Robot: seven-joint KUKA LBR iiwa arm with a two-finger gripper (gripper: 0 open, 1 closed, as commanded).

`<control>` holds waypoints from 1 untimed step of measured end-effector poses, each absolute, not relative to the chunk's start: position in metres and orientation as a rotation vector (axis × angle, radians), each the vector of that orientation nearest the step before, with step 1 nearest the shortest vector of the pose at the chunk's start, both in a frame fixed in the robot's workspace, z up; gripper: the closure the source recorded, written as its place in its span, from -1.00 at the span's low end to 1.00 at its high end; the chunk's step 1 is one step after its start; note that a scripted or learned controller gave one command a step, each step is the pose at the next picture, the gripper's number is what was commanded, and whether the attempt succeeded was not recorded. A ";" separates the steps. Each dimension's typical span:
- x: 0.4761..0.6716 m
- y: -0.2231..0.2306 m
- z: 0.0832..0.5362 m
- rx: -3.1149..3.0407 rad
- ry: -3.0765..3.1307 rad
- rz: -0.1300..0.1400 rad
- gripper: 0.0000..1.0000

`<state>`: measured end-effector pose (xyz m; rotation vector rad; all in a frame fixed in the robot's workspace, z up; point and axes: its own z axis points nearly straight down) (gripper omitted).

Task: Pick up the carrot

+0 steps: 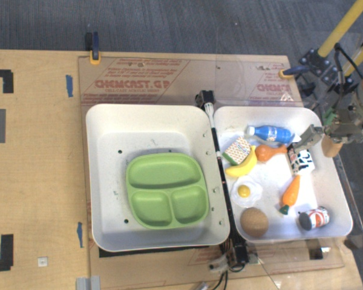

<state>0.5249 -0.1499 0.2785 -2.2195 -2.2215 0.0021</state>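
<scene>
While the gripper (pixel 307 139) hovers at the right bin's (pixel 342 189) far edge, finger state impossible to tell, the carrot (pixel 290 191) lies tilted mid-bin near the egg (pixel 244 191); likely light, rigid, slick plastic, best pinched across its thick orange middle.

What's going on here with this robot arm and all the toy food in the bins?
The grey arm's tool hangs over the right white bin, near a blue plastic bottle and a black-and-white carton. The orange toy carrot it should pick up lies on the bin floor, untouched. The left white bin holds a green divided plate.
</scene>
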 end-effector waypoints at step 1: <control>0.486 -0.171 0.097 -2.318 -2.133 -0.005 -1.00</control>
